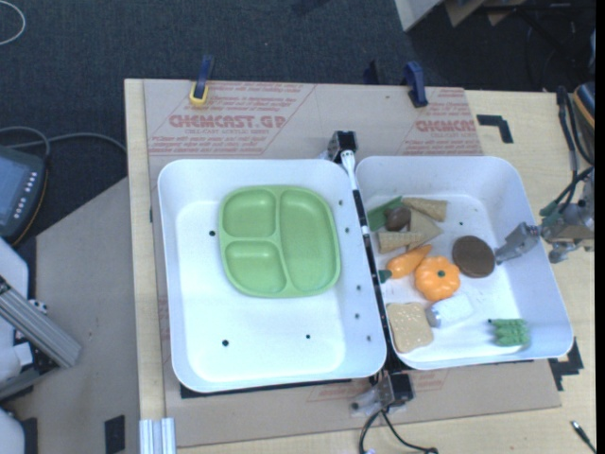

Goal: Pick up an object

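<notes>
Ribbed round orange pumpkin (437, 278) beside a flat brown disc (473, 255).

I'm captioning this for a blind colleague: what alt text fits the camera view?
Overhead view of two white bins side by side: the left bin holds a green divided plate, the right bin holds toy food, including an orange pumpkin, a carrot, a brown disc and bread. The tool reaches in from the right, beside the disc.
</notes>
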`<state>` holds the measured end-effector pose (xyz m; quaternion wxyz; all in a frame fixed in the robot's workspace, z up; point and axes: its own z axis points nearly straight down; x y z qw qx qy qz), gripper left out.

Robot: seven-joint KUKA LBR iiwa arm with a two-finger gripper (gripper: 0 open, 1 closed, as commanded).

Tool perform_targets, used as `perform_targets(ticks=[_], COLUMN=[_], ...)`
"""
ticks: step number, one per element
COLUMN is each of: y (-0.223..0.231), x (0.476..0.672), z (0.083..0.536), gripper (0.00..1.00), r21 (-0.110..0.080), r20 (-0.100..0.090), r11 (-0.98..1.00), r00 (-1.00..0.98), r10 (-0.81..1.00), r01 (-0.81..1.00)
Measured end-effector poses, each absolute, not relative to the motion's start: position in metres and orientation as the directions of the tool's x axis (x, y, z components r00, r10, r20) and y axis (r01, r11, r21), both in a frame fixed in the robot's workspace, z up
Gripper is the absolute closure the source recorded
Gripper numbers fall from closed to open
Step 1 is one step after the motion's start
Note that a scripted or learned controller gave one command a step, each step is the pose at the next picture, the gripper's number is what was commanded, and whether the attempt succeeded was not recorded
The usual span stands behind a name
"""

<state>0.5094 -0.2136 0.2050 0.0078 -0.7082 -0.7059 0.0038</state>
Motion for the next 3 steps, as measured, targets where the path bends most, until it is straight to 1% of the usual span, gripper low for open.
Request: perform_targets(ticks=[1, 2, 3], y=[-0.213, -0.214, -0.212], x=[0.512, 0.518, 0.52], z=[0.211, 0.148, 0.081], gripper=[0.0, 0.0, 0.0], r21=[-0.005, -0.011, -0.011], r20=[0.002, 0.005, 0.007], r11=[0.0, 0.0, 0.001], r00=[0.0, 0.0, -0.001], r10=[1.0, 1.0, 1.0], r01=[1.0, 1.0, 1.0])
